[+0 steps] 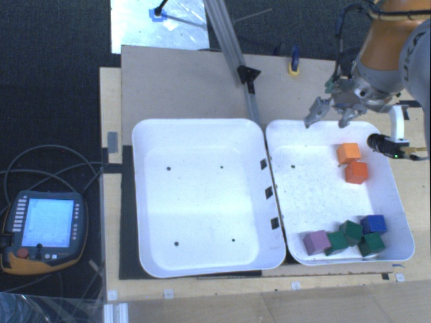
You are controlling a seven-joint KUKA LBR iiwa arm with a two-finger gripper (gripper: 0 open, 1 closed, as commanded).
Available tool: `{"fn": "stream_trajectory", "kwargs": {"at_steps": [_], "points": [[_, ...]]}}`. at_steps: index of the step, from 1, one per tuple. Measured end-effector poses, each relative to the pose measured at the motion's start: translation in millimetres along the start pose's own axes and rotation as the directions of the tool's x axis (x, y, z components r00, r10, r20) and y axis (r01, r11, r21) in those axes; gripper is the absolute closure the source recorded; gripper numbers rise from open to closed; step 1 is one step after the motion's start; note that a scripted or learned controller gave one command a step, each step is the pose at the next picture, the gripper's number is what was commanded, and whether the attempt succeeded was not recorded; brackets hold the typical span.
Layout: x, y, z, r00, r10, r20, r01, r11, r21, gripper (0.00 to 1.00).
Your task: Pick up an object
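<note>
Currently the pincer (328,116) hangs spread wide and empty over the right white bin's (294,246) far rim, with the small orange cube (348,153) lying nearer the camera, slightly rightward.

This was a robotics lab or test cell, not a home or shop. A grey industrial arm with an orange band (397,19) reached over a plain bench (182,79) that bore two shallow white bins (202,130), one of them scattered with small coloured blocks (345,236). A teach pendant with a lit screen (44,231) lay on dark carpet (54,59) with its cables looped around it, and a metal camera pole (225,29) slanted over the bench.
</note>
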State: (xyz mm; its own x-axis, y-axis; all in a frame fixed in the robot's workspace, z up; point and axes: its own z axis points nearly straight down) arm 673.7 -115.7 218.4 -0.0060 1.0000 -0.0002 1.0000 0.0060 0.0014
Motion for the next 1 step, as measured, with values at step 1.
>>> {"fn": "stream_trajectory", "kwargs": {"at_steps": [1], "points": [[-0.3,0.0,-0.1,1.0,0.0,0.001,0.0,1.0,0.0,0.0]]}}
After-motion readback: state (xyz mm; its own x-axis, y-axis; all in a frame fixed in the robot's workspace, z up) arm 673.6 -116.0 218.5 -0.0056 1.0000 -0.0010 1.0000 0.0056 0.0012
